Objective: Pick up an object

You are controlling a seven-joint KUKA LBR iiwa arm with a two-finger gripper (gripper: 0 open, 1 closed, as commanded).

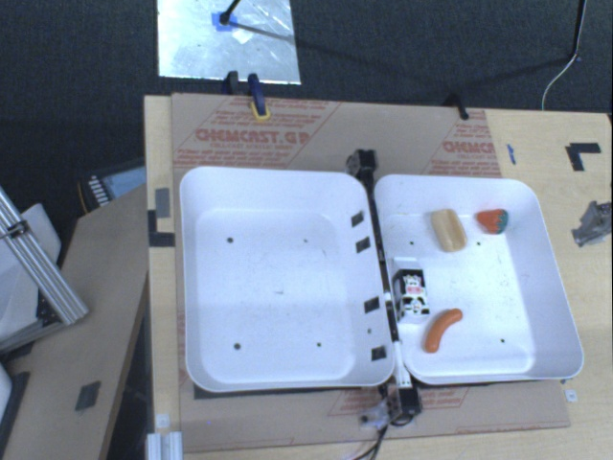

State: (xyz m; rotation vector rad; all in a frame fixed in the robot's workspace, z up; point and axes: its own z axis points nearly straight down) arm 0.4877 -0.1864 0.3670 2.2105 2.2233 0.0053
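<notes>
At the far left, off the bench, a slanted aluminium rail (34, 262) stands beside a lower brown table (96, 353). Beyond the bench's far edge, a shiny metal sheet (228, 27) lies on the dark carpet, and a blue clamp (257, 94) grips the far edge of the board (287, 127) under the bins. The board carries red print that reads "CHEMCAST GP" near its far left corner, and the same print shows partly near the far right corner.

The left bin (206, 257) has only small dark dots on its floor. Black clips (369, 276) line the seam where the two bins meet.

All the loose objects lie in the right bin (546, 286). A small black-and-white box (412, 293) sits close to its left wall, its print too small to read. An orange-red sausage (442, 330) lies just right of it, towards the near edge. A tan bread roll (447, 230) rests near the far edge, with a red-and-green strawberry-like piece (492, 220) beside it, apart. Nothing covers any of them.

The grey gripper (593, 223) shows at the bench's right edge, outside the right bin and well apart from the objects. Whether it is released or clenched cannot be told, and nothing is seen in it. A white cable (573, 60) trails over the carpet above it.
</notes>
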